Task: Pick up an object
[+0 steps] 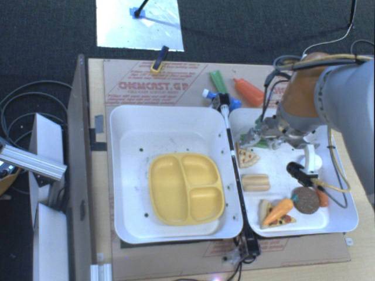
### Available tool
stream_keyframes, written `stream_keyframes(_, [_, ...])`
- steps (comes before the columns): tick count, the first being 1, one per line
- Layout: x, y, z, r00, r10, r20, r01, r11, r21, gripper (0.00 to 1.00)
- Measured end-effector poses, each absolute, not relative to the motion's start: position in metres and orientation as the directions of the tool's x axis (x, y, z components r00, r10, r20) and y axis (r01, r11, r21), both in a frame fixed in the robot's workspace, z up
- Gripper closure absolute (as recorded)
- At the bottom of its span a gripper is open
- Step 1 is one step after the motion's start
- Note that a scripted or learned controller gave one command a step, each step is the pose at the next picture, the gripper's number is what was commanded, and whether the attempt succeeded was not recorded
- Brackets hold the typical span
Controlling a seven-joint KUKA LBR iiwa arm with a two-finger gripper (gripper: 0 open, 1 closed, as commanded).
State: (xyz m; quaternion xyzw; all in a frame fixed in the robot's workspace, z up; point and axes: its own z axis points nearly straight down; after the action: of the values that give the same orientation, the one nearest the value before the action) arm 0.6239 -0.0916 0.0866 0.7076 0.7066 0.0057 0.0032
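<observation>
Nearest you, at the front of the right white bin (345, 218), lie an orange toy carrot (279, 210) on a pizza slice and a round brown cookie-like disc (306, 200). Behind them sit a tan bread-shaped block (256, 182) and a second small pizza wedge (247, 156). The tool (258, 134) hangs low over that bin's back left, seemingly just above the wedge; you cannot tell how it is set. Bring it straight down, centred on one item, away from the wall. The yellow divided plastic tray (186, 188) fills the left bin.

Grey arm (351, 92), orange band (302, 92) nr wrist, thin cables (334, 183), metal wrist hw
</observation>
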Motion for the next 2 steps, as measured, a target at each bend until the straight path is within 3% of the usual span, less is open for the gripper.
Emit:
stream_keyframes(1, [0.625, -0.093, 0.091, -0.001, 1.0, 0.0, 1.0, 0.001, 0.014, 0.0])
stream_keyframes(2, [0.629, -0.097, 0.115, -0.002, 1.0, 0.0, 1.0, 0.002, 0.004, 0.0])
